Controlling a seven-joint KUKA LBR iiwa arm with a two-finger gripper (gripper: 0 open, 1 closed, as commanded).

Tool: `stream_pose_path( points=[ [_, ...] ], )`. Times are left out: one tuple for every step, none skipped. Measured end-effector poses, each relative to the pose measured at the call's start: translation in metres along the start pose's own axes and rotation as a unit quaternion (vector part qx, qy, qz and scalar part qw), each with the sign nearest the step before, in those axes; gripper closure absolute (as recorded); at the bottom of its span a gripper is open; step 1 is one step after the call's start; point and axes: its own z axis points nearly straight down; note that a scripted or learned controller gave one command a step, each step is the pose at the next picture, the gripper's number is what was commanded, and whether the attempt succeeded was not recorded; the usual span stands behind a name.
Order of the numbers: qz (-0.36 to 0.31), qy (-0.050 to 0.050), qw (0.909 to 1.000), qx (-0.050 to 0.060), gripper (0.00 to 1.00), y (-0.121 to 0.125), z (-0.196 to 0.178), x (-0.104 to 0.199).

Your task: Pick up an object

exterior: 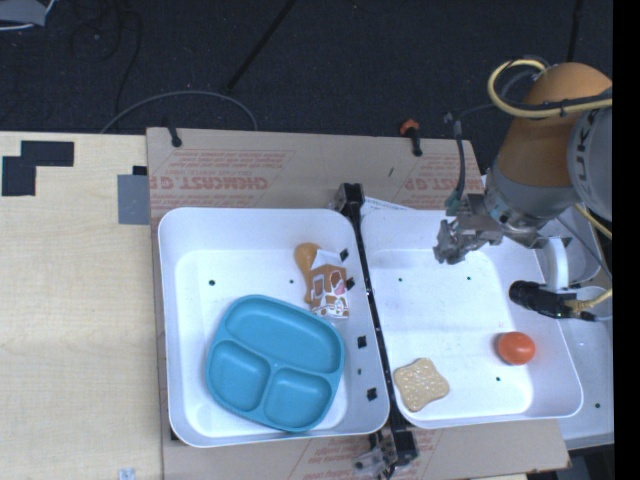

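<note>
Approach step: the gripper (452, 245), apparently bare, grip state unclear, must descend toward the tomato (516, 348) at lower right.

The arm (560, 148) is cut off by the frame's right edge; the gripper (455, 240) is too small and dark to tell its finger position

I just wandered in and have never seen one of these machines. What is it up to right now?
A robot arm reaches in from the right, its gripper over the back of the right bin. Its job is to pick something up, and nothing shows between its fingers. In that bin lie a slice of toast and a small tomato. The left bin holds a blue divided plate, a small printed packet and a tan piece beside it.
</note>
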Motion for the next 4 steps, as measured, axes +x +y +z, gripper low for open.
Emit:
stream_pose_path(
  points=[
    [0.000,0.000,1.0000,-0.001,1.00,0.005,-0.008,0.047],
    [0.000,-0.001,1.0000,-0.001,1.00,0.008,-0.008,0.093],
    [0.000,0.000,1.0000,-0.001,1.00,-0.002,-0.019,0.152],
    [-0.001,-0.001,1.0000,-0.001,1.00,-0.014,-0.027,0.207]
  ],
)
